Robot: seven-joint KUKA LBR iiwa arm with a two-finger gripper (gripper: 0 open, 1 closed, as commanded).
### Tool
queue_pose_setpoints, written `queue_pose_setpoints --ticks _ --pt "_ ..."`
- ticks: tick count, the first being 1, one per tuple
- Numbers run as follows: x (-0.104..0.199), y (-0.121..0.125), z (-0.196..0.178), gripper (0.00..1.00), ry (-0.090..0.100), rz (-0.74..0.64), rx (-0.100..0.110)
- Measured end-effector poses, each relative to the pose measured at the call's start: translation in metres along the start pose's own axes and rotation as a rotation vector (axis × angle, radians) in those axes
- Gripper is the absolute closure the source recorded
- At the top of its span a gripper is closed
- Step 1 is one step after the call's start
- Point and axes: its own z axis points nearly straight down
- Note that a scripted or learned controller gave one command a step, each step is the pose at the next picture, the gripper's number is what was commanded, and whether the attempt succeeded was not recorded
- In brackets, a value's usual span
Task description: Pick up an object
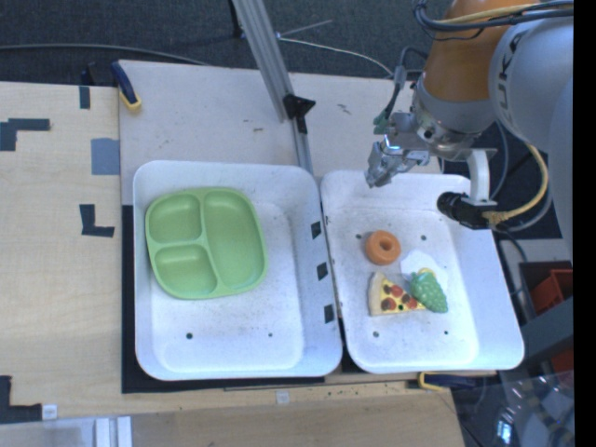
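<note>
The hand (380,173) is hanging over the upper edge of the right bin (484,287), gripping nothing, and whether it is apart or together I cannot tell. The doughnut (382,247) is lying directly below it in the frame, mid-bin. The pizza slice (393,296) and green toy (429,291) are sitting lower still, touching each other.

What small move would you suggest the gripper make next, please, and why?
Probably shift toward the small orange ring-shaped doughnut toy and descend: the gripper sits over the back edge of the right white bin, and the doughnut lies nearest, apart from the other toys.
</note>
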Motion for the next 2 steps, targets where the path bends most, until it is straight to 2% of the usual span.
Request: queue_pose_setpoints --ticks 2 --pt "0.113 -0.016 0.032 1.00 -0.002 0.004 0.000"
